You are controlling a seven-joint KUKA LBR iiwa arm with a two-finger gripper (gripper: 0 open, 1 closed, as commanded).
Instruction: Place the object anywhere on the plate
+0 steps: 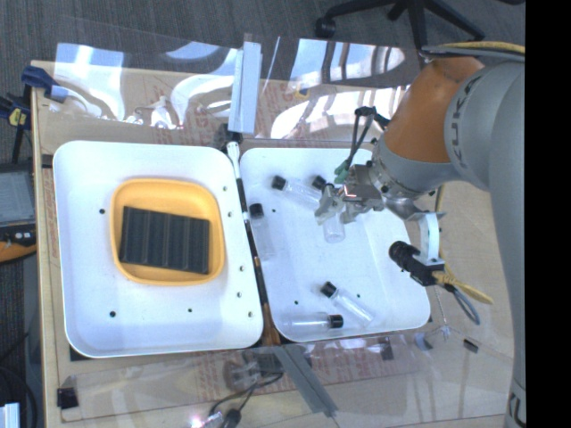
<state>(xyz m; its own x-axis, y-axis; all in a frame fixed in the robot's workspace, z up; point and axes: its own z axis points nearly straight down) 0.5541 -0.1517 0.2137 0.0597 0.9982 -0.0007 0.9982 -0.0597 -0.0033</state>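
1. Two clear vials (pixel 332 315) with black caps lie near the right bin's (pixel 406 315) front edge.
2. The yellow plate (pixel 166 201) holding a black rack (pixel 165 240) sits in the left bin (pixel 80 310).
3. The gripper (pixel 334 210) grasps a clear vial (pixel 334 228) hanging between its fingers over the right bin.

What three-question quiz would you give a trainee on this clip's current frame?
1. True or false: the yellow rounded plate with the dark ribbed insert sits in the left white bin.
2. Which bin is the arm's hand over? A) left B) right white bin
3. Fill in: the clear plastic vials with black caps lie in the ____ bin.

Key: 1 true; 2 B; 3 right.
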